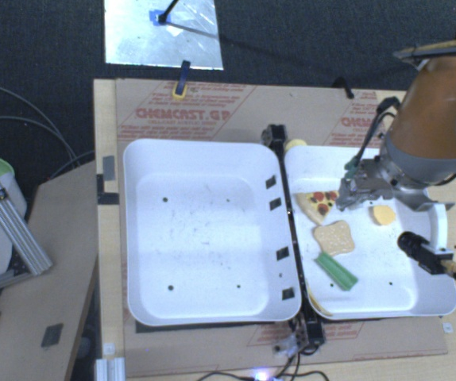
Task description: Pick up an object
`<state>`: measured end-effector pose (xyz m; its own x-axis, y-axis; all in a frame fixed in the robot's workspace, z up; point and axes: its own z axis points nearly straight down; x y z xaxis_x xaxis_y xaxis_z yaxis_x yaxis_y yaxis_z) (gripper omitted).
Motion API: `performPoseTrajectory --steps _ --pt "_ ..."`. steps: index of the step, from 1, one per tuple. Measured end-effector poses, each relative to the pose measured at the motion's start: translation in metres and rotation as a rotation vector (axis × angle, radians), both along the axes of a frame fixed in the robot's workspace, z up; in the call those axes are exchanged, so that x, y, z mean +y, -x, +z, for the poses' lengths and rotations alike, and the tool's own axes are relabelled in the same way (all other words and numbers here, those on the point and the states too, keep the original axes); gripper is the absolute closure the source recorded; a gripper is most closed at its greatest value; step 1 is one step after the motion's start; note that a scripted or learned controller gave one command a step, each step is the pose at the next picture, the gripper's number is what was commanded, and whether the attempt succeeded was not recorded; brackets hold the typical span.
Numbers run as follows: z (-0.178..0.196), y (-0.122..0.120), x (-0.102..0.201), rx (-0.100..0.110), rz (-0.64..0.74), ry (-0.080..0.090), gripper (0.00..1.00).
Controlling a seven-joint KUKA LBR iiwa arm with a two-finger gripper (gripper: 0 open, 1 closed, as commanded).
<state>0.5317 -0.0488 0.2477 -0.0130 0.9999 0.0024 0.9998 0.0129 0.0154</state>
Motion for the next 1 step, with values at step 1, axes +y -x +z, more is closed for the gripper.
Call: performPoseTrajectory --steps 1 --pt "-0.0292 0.0148 0.0745 0.015 -0.001 -0.001 1.00"
